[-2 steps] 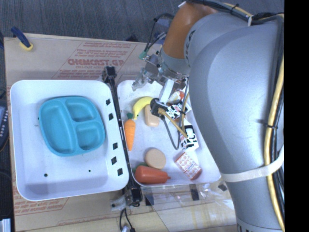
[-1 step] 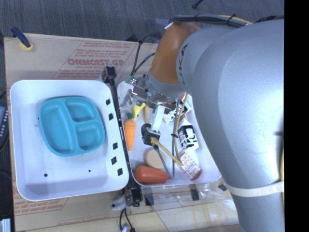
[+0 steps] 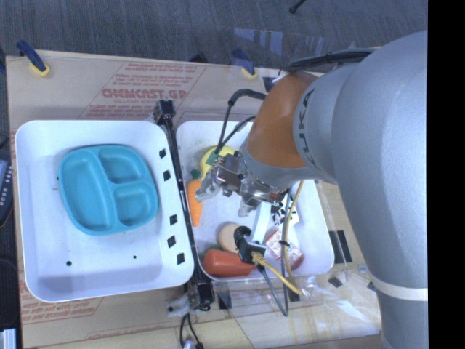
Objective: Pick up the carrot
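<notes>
- I see the gripper [image 3: 218,182] low over the right bin [image 3: 320,227], its metal end pointing toward the divider between the two bins.
- I cannot tell how the tool is set, or whether it has hold of anything; its tip is small and partly lost against the clutter under it.
- The carrot [image 3: 194,202] lies just beside the tip, on its left and slightly nearer the camera, along the right bin's left wall. Its orange body runs roughly parallel to that wall, with a bit of green at the far end.
- From here I cannot say whether the tool touches the carrot; the two look very close.
- Just behind the tip, on the far side, sits a yellow object [image 3: 218,155], partly covered by the wrist.
- Toward the camera from the tip rests a pale, egg-like object [image 3: 229,236], and nearer still a red-orange oblong item [image 3: 227,262] against the bin's near wall.
- To the right of those, under the wrist, lies a small packet with red print [image 3: 280,242], crossed by a yellow cable [image 3: 280,278].
- The orange band [image 3: 280,126] and grey arm [image 3: 370,158] rise above and right of the tool, covering much of the right bin.
- Well left of the tool, across the divider, the left bin [image 3: 43,264] holds a blue sectioned tray [image 3: 107,188].
</notes>
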`<action>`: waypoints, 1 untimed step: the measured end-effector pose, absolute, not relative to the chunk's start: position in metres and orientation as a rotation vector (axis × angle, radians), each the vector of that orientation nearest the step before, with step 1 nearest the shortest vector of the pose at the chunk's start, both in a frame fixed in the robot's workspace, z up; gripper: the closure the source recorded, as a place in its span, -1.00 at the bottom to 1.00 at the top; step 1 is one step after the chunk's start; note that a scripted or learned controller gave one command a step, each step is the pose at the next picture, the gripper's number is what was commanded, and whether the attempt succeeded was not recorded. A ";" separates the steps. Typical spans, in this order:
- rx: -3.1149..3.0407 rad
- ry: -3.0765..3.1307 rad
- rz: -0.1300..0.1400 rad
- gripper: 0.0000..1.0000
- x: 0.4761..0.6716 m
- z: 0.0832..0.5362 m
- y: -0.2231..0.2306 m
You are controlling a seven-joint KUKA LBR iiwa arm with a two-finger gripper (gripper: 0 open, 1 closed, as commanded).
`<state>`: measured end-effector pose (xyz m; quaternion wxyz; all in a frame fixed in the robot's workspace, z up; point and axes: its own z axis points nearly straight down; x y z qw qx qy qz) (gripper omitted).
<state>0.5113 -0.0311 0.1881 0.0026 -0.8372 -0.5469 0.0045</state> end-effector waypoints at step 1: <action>-2.561 -1.814 0.007 -1.00 0.603 0.189 -0.020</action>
